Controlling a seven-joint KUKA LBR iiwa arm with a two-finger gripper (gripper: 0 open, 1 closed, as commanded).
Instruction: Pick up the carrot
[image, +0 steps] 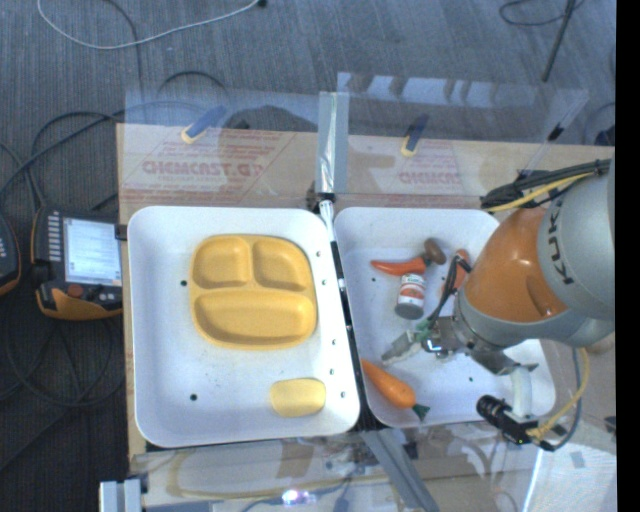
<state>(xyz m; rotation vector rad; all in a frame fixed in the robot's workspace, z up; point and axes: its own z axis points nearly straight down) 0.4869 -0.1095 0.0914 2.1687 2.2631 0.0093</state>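
Orange tapered carrot with a green stub (390, 384) lying loose at the near edge of the right shallow white plastic bin (440, 222), pointing toward the divider, probably just dumped there for picking. Red chili-shaped pepper (400, 266) and small white-labelled can (411, 295) sitting further back, well apart from it. Yellow compartment tray (252, 290) and yellow soap-like block (298, 396) parked in the left bin. Metal two-finger gripper (412, 340) hovering just above and beside the carrot, touching nothing. Jaws spread apart, holding nothing.

place: robotics lab | cues: teach pendant (80, 262), loose cables (120, 30), white bins (160, 330) on bench
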